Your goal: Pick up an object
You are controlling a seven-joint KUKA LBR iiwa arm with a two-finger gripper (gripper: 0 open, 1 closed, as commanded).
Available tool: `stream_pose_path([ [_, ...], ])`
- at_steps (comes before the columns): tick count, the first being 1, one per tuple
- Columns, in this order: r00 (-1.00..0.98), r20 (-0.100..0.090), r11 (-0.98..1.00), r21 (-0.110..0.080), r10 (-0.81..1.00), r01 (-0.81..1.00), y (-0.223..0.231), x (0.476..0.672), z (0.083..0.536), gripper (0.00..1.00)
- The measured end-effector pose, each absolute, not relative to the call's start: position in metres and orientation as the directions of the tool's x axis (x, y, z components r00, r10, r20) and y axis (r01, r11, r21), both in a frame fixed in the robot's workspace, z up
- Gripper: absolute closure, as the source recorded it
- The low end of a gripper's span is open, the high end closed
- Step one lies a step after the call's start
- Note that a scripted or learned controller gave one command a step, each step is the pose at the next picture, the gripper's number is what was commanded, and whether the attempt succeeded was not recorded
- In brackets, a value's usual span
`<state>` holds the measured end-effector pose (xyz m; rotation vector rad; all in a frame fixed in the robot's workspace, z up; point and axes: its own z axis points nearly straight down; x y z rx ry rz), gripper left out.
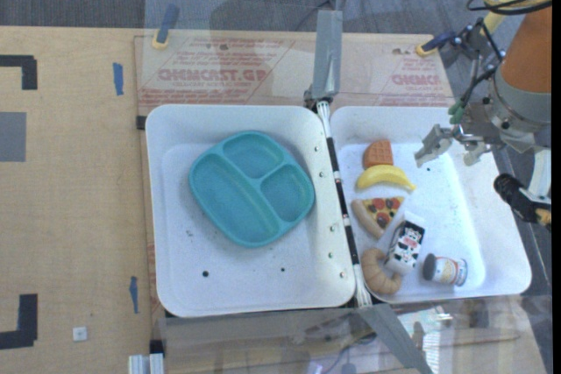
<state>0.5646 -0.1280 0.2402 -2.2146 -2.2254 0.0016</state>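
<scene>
The right bin [500, 232] holds several small things: an orange-brown toy bread slice [379, 152], a yellow banana [384, 178], a pizza slice [379, 213], a black-and-white carton [405, 245], a tan croissant [381, 272] and a small jar [445, 269] lying on its side. My gripper [454, 143] hangs over the bin's upper right part, to the right of the bread and banana. It is open with nothing between its fingers [431, 144].
A teal divided plate [252, 187] lies in the left bin [175, 276]. The divider wall [337, 215] between the bins runs close to the toys' left. Cables [491, 4] and the arm's orange band [533, 57] stand at the upper right.
</scene>
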Motion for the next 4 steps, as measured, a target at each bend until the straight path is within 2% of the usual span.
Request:
stream_pose_path([
  [1, -0.103, 0.000, 0.103, -0.001, 0.995, 0.995, -0.103, 0.514, 0.124, 0.00],
  [2, -0.144, 0.001, 0.144, 0.012, 0.990, 0.989, -0.108, 0.483, 0.089, 0.00],
  [3, -0.136, -0.003, 0.136, 0.016, 0.991, 0.991, -0.112, 0.483, 0.099, 1.00],
  [4, -0.259, 0.000, 0.259, 0.000, 0.966, 0.966, -0.024, 0.528, 0.215, 1.00],
])
